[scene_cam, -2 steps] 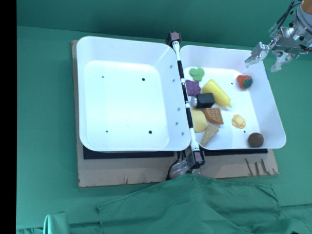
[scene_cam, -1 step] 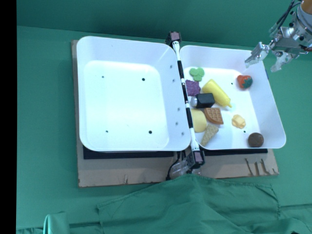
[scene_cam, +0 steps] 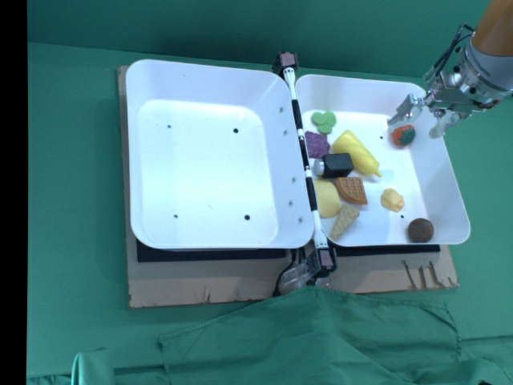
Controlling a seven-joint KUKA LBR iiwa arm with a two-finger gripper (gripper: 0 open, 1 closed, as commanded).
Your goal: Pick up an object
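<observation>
The pincer (scene_cam: 418,117) hangs over the far right corner of the right bin (scene_cam: 449,187), its two fingers spread wide with nothing between them; one fingertip points left toward the bin's middle and the other sits above the right wall. A small red and green toy (scene_cam: 403,135) lies on the bin floor just beside and slightly nearer than the left fingertip, apart from it. Farther left, a cluster of toys fills the left half of this bin: a green leafy piece (scene_cam: 324,121) at the far end, a purple piece (scene_cam: 317,144), a yellow bottle-like shape (scene_cam: 357,152), a black block (scene_cam: 337,165), a brown waffle (scene_cam: 351,190), a round yellow piece (scene_cam: 325,199) and a cone (scene_cam: 344,220). A small yellow lump (scene_cam: 392,200) and a brown ball (scene_cam: 420,230) lie toward the near right corner. The left bin (scene_cam: 208,155) sits beside it on the green counter (scene_cam: 72,175).
</observation>
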